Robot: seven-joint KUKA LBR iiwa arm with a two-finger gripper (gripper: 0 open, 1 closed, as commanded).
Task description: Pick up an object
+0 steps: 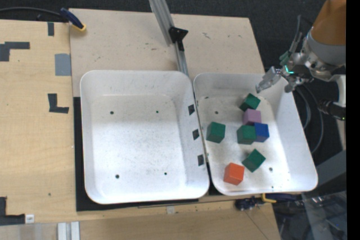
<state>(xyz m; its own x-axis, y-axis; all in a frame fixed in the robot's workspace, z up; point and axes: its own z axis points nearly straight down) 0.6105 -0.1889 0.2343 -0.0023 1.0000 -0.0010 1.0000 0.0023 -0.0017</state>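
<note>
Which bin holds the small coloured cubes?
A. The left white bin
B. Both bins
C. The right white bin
C: the green cubes, purple cube, blue cube and orange cube all lie in the right white bin.

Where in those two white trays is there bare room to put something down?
The left tray has an open floor from wall to wall. In the right tray, blocks crowd the middle: green ones, purple, blue, orange. Bare strips lie along its far wall and its right-hand wall.
</note>
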